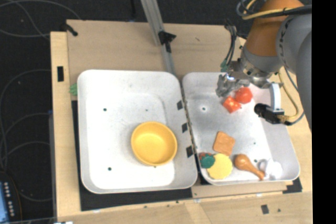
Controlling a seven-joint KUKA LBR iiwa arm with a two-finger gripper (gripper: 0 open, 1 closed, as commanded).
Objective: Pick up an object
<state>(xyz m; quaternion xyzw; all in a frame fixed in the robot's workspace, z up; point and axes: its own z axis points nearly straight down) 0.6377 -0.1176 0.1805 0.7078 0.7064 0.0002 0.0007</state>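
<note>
Bench (121, 44) of pale board carries two shallow white plastic bins with rounded corners. Landmark: the right bin (202, 89). Left bin (105, 86) sits touching its left side and holds a glossy yellow bowl (154, 142), round and smooth. Grey arm with an orange band hangs over the right bin's upper part; gripper (227, 86) is low there, just beside a red rounded object (237, 99). Jaw opening: cannot tell, nothing visibly held. Judged: pick not yet done; grasp and lift remain. Along the right bin's near edge: orange flat toast-like slab (224, 142), yellow disc (219, 166), tan drumstick shape (247, 164).
</note>
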